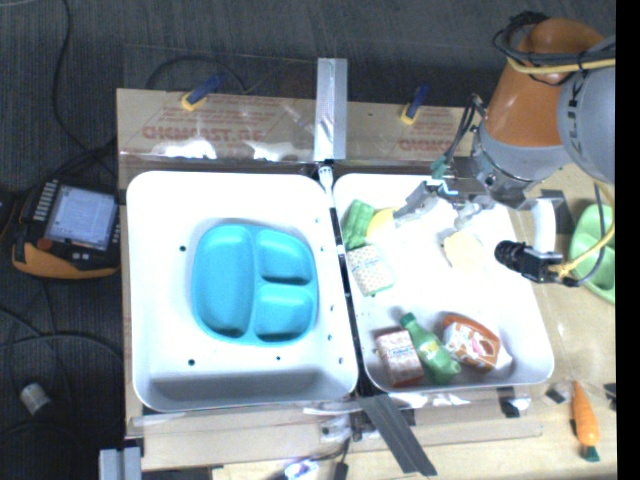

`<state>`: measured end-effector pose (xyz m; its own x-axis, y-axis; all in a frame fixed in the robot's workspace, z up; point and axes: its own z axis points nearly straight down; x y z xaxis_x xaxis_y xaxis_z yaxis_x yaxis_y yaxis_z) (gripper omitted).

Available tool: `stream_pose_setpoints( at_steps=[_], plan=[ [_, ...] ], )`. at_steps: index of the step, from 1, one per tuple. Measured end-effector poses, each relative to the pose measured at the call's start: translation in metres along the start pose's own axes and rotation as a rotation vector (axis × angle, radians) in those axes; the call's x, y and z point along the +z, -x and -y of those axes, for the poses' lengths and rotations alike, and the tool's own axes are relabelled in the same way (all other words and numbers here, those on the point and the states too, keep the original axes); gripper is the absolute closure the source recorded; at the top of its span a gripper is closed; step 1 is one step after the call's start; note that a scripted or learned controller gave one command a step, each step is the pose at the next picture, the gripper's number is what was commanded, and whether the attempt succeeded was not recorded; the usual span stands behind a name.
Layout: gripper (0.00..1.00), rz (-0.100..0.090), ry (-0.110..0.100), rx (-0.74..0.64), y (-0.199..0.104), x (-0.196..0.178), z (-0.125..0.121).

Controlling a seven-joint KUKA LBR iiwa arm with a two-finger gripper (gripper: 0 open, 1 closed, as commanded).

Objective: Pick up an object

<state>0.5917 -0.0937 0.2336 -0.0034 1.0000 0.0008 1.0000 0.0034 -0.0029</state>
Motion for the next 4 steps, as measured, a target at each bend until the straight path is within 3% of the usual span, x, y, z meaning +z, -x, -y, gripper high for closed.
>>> stream_pose_setpoints(
  at_steps=[1, 2, 3, 4],
  plan=[
    [0.00, 0.002, 0.000, 0.088, 0.068, 0.038, -0.076],
    [0.00, 0.002, -0.001, 0.189, 0.081, 0.094, 0.002],
    [0.00, -0.001, 0.004, 0.140, 0.108, 0.141, -0.037],
    [0.00, 0.005, -0.007, 0.032, 0.102, 0.146, -0.075]
  ],
)
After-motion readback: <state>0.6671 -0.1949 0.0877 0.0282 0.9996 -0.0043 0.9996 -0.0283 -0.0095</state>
